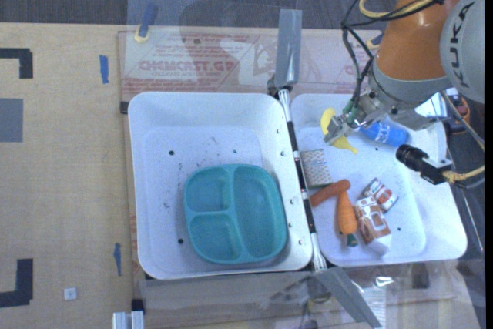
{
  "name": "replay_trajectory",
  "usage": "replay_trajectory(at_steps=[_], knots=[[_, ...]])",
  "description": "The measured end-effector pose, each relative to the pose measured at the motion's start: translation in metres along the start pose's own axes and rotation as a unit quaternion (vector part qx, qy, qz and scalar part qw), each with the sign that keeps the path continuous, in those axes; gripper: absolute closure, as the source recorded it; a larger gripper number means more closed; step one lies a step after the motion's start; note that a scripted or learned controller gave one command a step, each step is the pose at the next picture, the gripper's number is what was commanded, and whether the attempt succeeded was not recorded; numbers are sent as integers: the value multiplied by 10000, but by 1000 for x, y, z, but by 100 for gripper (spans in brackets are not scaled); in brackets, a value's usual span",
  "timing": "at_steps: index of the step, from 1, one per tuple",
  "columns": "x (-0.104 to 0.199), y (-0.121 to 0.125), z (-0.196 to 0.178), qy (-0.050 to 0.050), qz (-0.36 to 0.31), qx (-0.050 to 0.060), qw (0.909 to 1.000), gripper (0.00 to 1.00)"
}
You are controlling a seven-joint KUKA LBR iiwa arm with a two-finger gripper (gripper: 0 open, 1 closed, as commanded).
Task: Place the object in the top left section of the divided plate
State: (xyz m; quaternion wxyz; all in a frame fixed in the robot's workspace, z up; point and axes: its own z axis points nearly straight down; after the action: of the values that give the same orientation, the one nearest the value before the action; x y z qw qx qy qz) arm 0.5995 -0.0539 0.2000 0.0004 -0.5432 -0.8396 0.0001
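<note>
A teal divided plate (231,216) lies in the left bin (154,158), toward its front, with nothing in its three sections. My gripper (340,130) hangs low over the back left part of the right bin (441,236). It sits right at a yellow banana-like object (330,119), whose ends stick out on either side of it. The wrist hides the middle of that object, so I cannot tell whether it is held.
The right bin also holds a blue bottle (387,135), a speckled sponge (314,165), two orange carrots (346,216) (330,192) and snack packets (376,216). A black cable plug (416,159) hangs near the bottle. A ridge (296,166) divides the bins.
</note>
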Motion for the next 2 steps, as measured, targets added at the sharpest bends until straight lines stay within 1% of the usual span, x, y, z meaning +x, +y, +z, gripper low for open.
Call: replay_trajectory(at_steps=[1, 2], knots=[[80, -19, 16, 5, 640, 10, 9980, 100], [155, -26, 16, 4, 498, 13, 9988, 100]])
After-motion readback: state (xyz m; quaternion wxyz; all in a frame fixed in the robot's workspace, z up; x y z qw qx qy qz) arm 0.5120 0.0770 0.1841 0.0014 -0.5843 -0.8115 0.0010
